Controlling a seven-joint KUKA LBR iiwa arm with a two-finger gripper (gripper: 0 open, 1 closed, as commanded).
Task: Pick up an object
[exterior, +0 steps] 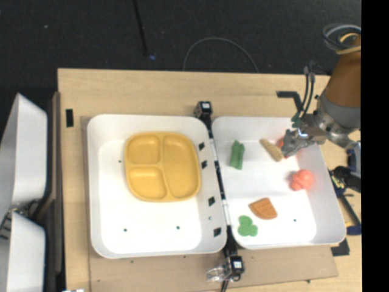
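Observation:
The right bin (316,224) holds several small objects. A green block (236,154) lies at its upper left. A tan stick-shaped piece (271,149) lies slantwise near the top middle. A pink-red ball (301,179) sits at the right. An orange wedge (264,208) and a green broccoli-like piece (247,225) lie near the front. My gripper (290,143) hangs over the bin's upper right part, just right of the tan piece, with a small red bit showing beside its tip.
The left bin (109,224) bears a yellow three-section plate (163,165). Black clips run along the seam between the bins (214,181). The grey arm with its orange band (345,81) comes in from the right. Wooden bench (134,90) surrounds the bins.

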